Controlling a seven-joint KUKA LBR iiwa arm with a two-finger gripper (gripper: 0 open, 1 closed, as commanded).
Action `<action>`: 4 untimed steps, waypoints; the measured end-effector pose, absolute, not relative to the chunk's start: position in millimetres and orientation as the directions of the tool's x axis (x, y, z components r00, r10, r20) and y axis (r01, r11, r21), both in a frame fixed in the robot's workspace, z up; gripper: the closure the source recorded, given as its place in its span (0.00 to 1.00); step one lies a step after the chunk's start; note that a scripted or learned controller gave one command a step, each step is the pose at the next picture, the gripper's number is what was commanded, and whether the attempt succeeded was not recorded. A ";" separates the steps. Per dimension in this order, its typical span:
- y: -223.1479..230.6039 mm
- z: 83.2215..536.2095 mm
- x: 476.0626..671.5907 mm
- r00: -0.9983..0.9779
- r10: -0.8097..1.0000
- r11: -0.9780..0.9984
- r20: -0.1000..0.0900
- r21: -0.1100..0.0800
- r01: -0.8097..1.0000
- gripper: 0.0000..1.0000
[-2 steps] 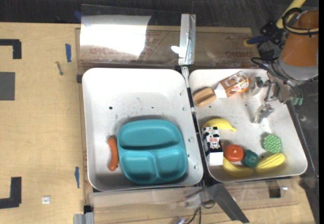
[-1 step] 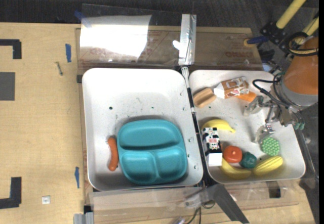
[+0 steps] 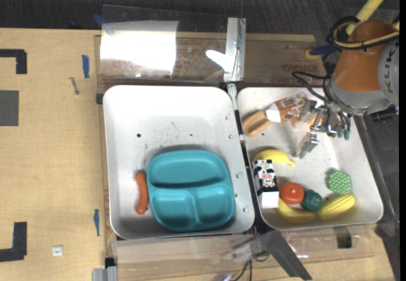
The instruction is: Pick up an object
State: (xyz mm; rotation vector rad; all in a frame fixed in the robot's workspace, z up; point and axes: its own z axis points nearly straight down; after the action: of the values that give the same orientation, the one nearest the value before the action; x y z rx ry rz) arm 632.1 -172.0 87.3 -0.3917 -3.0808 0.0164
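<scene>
Right bin, arm at twelve to one o'clock: pick not yet made.

Gripper (image 3: 312, 140) hung low over the right bin (image 3: 371, 169), probably a descent toward the clutter; whether it was wide or narrow could not be told, and nothing showed between its tips. Nearest candidates: tan block (image 3: 255, 122) at nine o'clock of it, printed packet (image 3: 292, 108) at eleven, banana (image 3: 274, 158) at seven. Left bin (image 3: 120, 146) held a teal divided tray (image 3: 190, 189) with an orange carrot (image 3: 141, 193) beside it at nine o'clock.
</scene>
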 end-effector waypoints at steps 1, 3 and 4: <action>-146.5 87.4 627.9 -0.903 0.430 0.903 0.018 -0.024 0.429 0.00; -130.7 100.2 645.1 -0.826 0.564 0.825 0.010 -0.030 0.564 1.00; -40.5 190.5 618.2 -0.820 0.572 0.820 -0.008 0.008 0.572 1.00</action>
State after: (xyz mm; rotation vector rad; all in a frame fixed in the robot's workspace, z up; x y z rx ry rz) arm 618.2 -40.5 190.5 -0.9458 -3.0068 -0.0087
